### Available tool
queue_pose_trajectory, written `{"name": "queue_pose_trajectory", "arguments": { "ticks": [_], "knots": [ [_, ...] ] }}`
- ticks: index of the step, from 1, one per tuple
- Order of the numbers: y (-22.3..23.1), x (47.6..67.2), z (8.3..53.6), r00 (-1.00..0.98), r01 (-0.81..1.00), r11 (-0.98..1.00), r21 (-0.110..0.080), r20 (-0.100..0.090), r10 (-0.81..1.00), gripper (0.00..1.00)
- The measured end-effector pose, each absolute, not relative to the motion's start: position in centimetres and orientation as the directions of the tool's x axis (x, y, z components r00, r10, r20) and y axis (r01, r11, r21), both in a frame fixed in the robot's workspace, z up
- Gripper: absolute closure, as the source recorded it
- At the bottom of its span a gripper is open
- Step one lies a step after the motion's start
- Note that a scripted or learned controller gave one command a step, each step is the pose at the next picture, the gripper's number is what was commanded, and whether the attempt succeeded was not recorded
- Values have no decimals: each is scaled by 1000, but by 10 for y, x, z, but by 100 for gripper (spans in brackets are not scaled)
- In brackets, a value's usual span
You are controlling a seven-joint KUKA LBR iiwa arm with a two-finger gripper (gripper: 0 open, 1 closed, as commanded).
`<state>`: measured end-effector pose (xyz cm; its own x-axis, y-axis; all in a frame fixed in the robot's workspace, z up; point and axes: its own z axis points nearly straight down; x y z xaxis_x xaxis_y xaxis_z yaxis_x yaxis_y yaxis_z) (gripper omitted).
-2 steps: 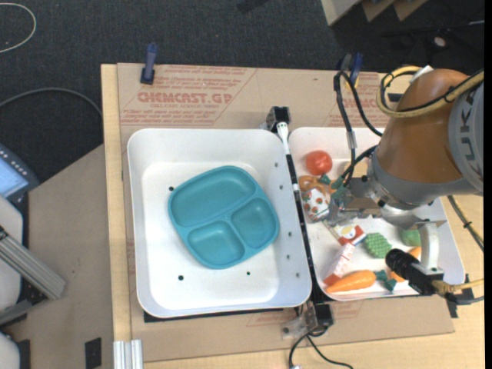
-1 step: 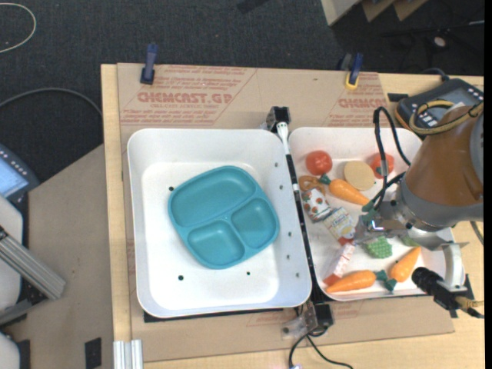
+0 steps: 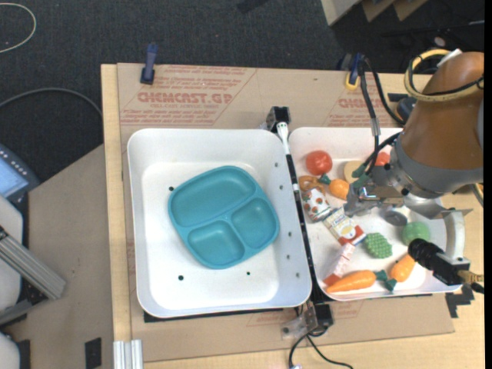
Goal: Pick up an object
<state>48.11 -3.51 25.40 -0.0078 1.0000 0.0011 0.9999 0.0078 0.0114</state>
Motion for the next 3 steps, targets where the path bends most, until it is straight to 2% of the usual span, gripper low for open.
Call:
{"name": "queue_pose_trajectory", "arguments": {
  "ticks": [1, 2, 3],
  "knots": [
    [37, 481, 341, -11, 1000, 11, 11, 3, 1000, 100],
    [86, 485, 376, -7, 1000, 7, 6, 2, 1000, 100],
    [123, 479, 369, -5, 1000, 5, -3, 1, 1000, 100]
  ]
}}
